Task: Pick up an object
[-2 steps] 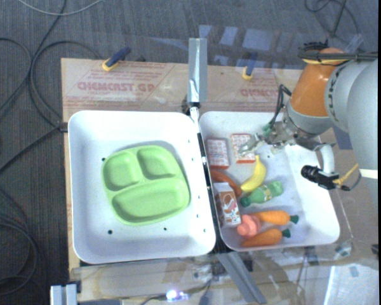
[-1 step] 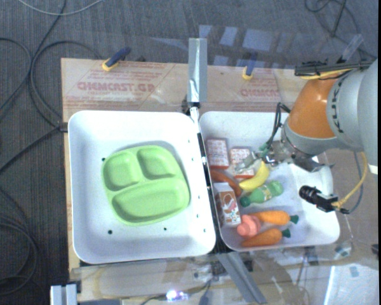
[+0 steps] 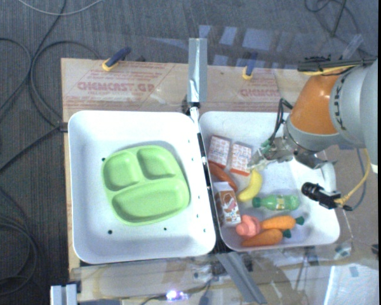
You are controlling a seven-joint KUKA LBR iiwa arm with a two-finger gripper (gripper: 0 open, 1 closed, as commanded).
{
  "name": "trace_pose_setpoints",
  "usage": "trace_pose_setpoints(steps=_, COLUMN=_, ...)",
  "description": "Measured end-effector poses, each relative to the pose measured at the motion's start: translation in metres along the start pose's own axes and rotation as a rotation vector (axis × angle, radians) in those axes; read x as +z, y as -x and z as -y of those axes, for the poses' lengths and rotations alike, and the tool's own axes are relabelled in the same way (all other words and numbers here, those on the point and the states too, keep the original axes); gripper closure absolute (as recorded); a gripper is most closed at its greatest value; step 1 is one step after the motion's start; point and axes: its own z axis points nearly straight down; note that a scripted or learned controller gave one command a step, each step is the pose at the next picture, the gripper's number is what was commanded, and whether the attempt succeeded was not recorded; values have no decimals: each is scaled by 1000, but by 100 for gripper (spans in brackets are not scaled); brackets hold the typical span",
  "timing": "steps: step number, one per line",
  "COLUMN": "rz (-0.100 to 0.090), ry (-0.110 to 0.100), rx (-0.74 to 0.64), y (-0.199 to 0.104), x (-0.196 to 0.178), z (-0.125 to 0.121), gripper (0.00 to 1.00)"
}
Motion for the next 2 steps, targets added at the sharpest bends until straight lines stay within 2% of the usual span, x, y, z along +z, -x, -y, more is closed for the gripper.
trace_pose_setpoints(steps=1, rz=-1, ry=-3, rx=0, y=0, x=1, z=1, gripper=0)
trace_pose_setpoints(steps=2, rz=-1, ry=-10, rx=-75, y=-17, x=16, z=34, gripper=0)
